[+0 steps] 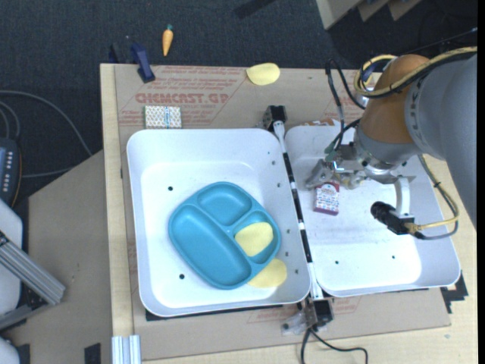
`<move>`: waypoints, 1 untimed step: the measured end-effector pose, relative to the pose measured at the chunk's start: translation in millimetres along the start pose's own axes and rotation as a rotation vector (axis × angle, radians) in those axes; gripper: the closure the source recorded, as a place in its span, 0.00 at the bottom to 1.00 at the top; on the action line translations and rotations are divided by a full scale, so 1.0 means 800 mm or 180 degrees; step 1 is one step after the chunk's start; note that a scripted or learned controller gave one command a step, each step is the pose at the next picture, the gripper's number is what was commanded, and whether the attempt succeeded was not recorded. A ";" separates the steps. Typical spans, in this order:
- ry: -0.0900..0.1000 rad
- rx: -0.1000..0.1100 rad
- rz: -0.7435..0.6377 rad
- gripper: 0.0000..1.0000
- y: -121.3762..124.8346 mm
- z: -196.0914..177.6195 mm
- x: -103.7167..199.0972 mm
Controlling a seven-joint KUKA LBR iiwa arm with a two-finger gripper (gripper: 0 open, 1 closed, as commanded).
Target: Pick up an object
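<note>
The packet point(327, 200), a small flat thing with a white and dark red face, is the nearest candidate for picking up, and it lies on the floor of the right bin point(364, 268), in the upper left part of that bin, close to the wall shared with the left bin point(151, 173).

The arm point(424, 105) comes in from the right and bends down over the right bin's upper half. Its gripper point(331, 174) hangs just above and beside the packet's upper edge, so the packet sits directly toward the near rim of the bin from the fingertips, and a touch to the right of them. The packet is nearly square, its slightly longer side running up and down the view. Whether the fingers are spread or closed cannot be told from this angle, because the metal parts blur together; nothing can be seen between them, and the packet looks to be lying flat on the bin floor, so I judge it not yet grasped.

In the left bin lies a blue divided plate point(216, 237), tilted diagonally, with a yellow piece point(255, 237) in one of its compartments and a second yellow piece point(267, 275) on the bin floor just beside the plate's lower right edge. These are well apart from the gripper, across the dividing wall.

The coming move likely turns on a short shift toward the near rim, then a straight descent onto the packet.
</note>
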State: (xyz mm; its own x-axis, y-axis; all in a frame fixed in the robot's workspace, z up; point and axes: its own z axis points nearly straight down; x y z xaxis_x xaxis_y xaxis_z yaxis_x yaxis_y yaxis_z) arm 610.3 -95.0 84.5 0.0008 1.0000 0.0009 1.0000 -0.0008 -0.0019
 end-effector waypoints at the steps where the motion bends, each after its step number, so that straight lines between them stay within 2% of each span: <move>1: 0.0001 -0.0004 0.0002 1.00 0.000 -0.012 0.001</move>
